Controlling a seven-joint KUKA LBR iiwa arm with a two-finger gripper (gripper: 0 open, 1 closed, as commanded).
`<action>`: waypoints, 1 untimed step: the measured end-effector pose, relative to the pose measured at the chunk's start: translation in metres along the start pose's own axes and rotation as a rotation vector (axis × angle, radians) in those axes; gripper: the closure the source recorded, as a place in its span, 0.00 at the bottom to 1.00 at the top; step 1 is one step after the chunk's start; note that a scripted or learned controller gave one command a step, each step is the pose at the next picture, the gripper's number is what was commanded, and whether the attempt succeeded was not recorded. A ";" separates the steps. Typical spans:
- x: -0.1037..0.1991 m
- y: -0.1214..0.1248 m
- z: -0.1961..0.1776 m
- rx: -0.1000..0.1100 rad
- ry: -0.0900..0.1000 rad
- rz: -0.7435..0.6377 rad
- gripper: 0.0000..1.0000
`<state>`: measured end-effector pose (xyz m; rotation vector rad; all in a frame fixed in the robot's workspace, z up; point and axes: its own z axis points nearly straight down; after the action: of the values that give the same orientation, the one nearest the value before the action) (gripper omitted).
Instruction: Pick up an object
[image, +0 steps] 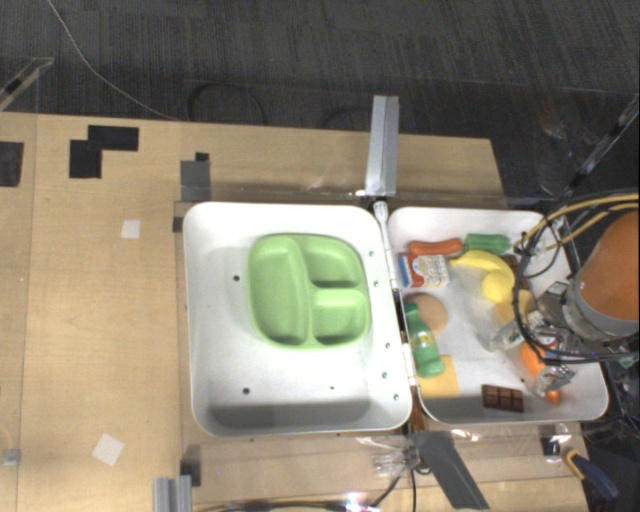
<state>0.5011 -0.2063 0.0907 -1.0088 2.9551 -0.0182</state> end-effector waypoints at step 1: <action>-0.008 0.013 -0.001 -0.004 0.003 -0.239 0.00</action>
<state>0.4994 -0.1912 0.0916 -1.3560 2.8187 -0.0164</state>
